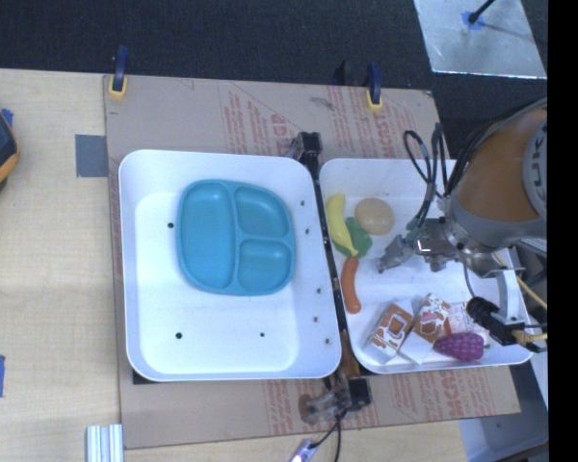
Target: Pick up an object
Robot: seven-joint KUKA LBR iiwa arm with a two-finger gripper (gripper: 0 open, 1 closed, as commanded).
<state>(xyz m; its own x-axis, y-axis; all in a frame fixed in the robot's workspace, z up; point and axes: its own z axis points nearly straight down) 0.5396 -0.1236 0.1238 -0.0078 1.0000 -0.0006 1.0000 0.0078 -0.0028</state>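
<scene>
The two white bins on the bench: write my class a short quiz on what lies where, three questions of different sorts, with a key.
1. True or false: the blue divided plate lies in the right bin.
2. Which item touches the yellow banana? A purple grapes B green item C orange carrot
3. Fill in: the gripper hovers over the ____ bin.

Key: 1 false; 2 B; 3 right.

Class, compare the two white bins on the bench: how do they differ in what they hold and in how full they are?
The left bin holds one thing, a blue divided plate; the right bin holds many small things, among them a banana, a carrot and a purple fruit. Much of the left bin's floor shows bare; the right bin is crowded, with the arm above it. Both are shallow and white.
</scene>
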